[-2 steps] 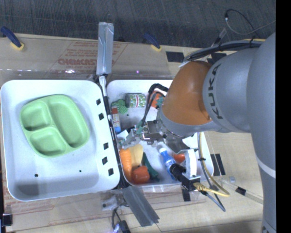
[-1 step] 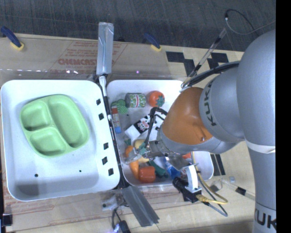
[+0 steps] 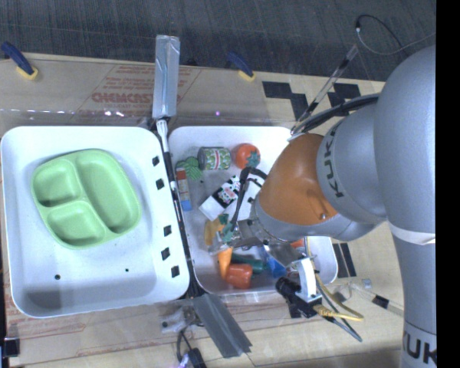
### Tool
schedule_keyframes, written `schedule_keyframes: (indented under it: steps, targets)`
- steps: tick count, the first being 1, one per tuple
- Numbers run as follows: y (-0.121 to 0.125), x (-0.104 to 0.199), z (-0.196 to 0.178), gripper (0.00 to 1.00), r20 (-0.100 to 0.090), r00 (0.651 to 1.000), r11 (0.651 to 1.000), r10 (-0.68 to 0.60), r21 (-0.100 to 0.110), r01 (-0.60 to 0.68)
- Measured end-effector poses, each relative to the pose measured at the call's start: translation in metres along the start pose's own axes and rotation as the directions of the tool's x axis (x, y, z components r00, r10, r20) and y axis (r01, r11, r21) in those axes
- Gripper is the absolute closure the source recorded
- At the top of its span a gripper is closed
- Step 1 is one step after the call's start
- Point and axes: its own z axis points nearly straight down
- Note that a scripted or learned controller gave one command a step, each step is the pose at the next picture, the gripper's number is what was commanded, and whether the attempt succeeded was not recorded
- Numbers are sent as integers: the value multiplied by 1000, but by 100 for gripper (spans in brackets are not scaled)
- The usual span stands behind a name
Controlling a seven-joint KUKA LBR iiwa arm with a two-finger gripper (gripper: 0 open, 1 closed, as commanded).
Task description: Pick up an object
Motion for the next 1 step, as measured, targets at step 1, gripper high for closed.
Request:
schedule_keyframes:
  steps: [1]
  targets:
    - [30, 52, -160, 100, 1, 979, 979, 205, -2, -205]
